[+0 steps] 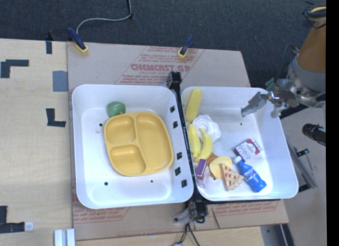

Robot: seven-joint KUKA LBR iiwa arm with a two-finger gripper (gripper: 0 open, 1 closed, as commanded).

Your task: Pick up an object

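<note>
The right bin (275,134) holds an ear of corn (193,103), a white crumpled object (206,127), a banana (200,143), a small red and white carton (247,148), a blue bottle (251,176), a pizza slice (230,176), a yellow wedge (219,165) and a purple packet (201,169). My gripper (263,103) hangs over the bin's upper right corner, above and right of the carton, with nothing seen between its fingers.
The left bin (87,149) carries a yellow divided plate (139,143) and a green object (116,108) at its upper left. Black clips (177,134) run along the wall between the bins. Brown cardboard (153,65) lies under both bins.
</note>
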